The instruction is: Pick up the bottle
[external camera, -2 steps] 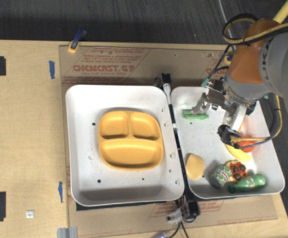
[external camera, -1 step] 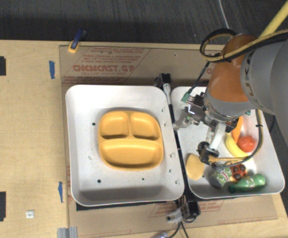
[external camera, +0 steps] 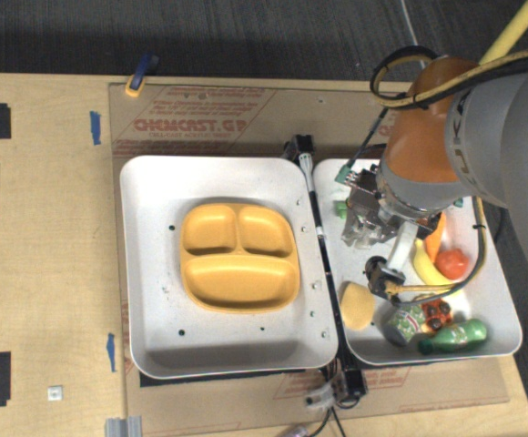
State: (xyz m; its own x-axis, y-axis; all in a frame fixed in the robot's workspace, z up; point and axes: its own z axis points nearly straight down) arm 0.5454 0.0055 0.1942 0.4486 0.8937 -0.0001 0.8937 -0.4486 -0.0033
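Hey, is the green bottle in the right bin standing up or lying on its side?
Lying on its side. The green bottle stretches lengthwise along the right bin's near edge, beside a small jar.

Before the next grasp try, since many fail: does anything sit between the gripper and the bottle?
Nothing sits directly between. The gripper hangs over the right bin; the bottle lies lower, crowded by a green vegetable.
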